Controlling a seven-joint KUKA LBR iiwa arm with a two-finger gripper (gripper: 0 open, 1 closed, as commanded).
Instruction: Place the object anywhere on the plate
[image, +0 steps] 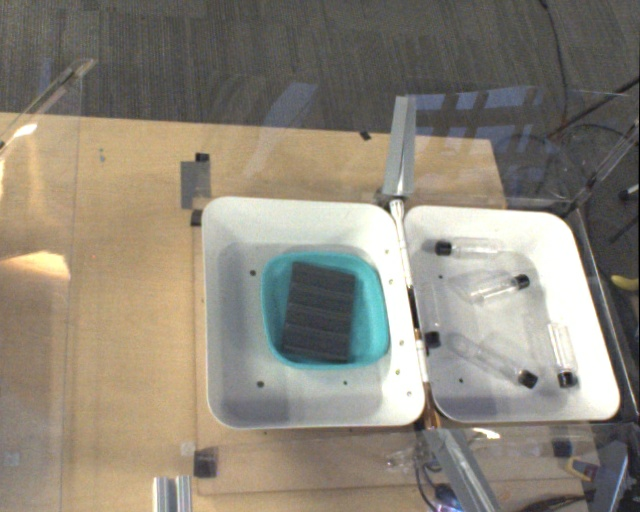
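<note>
1. 2 white bins sit touching, side by side on the wooden counter (110, 350); left bin (235, 390) holds the target, right bin (590, 400) holds the supply, so it reads as a pick side and a place side.
2. 1 teal plate (372, 325) lies flat in the middle of the left bin, open from above.
3. 1 dark ribbed block (320, 312) already lies flat on the plate, roughly centred, slightly tilted, well inside the rim.
4. Looks like the block is the object, so the placing seems done; that is a judgement.
5. About 5 clear tubes with black caps, e.g. tube (497, 289), lie scattered apart in the right bin; exact count uncertain, they are see-through.
6. Hand: cannot tell whether apart or together.
</note>
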